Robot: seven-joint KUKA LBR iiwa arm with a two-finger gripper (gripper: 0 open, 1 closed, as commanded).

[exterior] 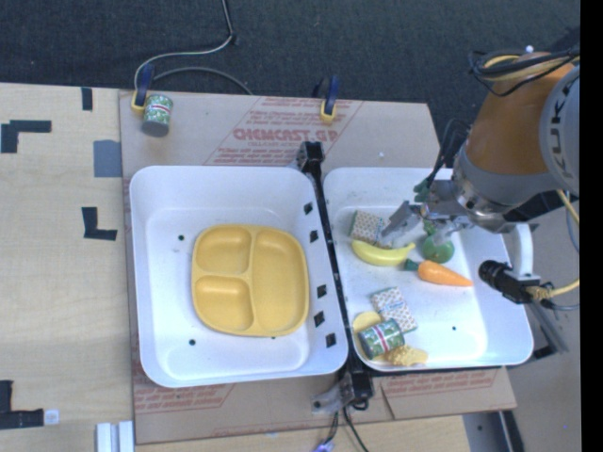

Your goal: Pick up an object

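In the right bin (490,342) you have a yellow banana (382,251) lying curved near the middle, close to the bin's left wall, with a small patterned packet (366,225) just above it toward the far edge. To the banana's right, an orange carrot (443,273) lies on its side, tip pointing to the right wall, beside a green round item (436,248). Near the front edge you will find another patterned packet (389,301), a green-labelled can (382,335) on its side, and a small yellow piece (407,355).
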